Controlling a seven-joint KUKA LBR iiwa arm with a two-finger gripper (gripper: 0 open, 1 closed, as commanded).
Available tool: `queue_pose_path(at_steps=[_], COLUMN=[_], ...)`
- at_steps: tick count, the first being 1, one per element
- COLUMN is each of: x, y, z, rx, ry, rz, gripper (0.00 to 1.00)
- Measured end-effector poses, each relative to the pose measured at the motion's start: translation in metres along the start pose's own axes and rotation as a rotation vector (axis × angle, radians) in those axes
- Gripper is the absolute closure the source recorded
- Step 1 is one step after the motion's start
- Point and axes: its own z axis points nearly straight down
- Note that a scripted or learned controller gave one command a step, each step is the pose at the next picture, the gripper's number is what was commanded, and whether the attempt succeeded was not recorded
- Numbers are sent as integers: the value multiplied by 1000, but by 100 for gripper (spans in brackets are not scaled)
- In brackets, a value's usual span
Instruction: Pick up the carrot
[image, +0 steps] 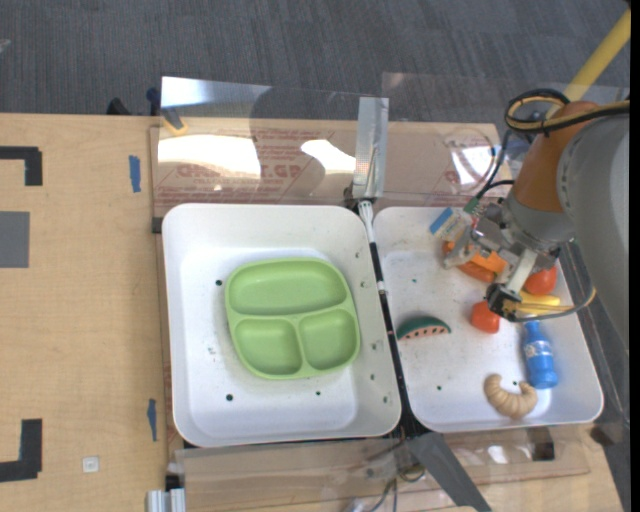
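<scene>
Gripper (497, 262) low in the right bin (430, 395), over the carrot (484, 265), well right of the green 3-section plate (291, 316). Grip state: cannot tell. Carrot looks unlifted, lying on bin floor; grasp and lift both left.

- A robotics lab: a grey and orange arm (560, 170) over two white bins (190, 330).
- Cardboard-topped bench (70, 300), clear plastic screens (260, 150), grey carpet floor (300, 40).
</scene>
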Motion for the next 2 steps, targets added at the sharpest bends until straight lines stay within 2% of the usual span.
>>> queue_pose_path(at_steps=[1,2], x=[-47,-35], y=[-1,7], z=[0,1], rx=[2,0], ry=[3,1], rz=[539,697], gripper=[0,0])
